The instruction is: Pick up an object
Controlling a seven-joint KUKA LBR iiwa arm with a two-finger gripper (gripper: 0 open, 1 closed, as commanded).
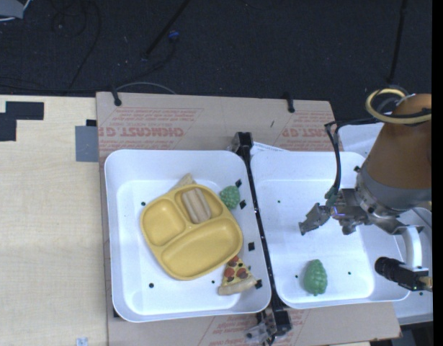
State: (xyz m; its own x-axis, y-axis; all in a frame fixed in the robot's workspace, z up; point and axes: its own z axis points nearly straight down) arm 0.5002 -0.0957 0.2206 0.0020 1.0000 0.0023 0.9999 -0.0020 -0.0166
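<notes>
2 shallow white bins are seen side by side on the bench. The left bin (127, 186) holds the largest item, a yellow divided tray (189, 240) with 3 compartments; a tan bun-like piece (197, 205) lies in 1 of its upper compartments. A pizza slice toy (236, 278) lies just beside the tray's lower edge, and a small green toy (230, 196) touches or nearly touches its upper right rim.

In the right bin (293, 179) a green lumpy toy (315, 277), possibly a bunch of grapes, lies alone near the front wall. It is judged the likeliest object to be picked up. It is judged light, fairly stiff plastic or rubber, with a bumpy surface that should resist slipping. A hold across its narrower middle would be favoured, since the tapered ends could squirt out.

The gripper (329, 218) is held above the right bin's floor, apart from the green lumpy toy and behind it. Whether its jaws are open or closed cannot be told, and nothing is seen between them.
</notes>
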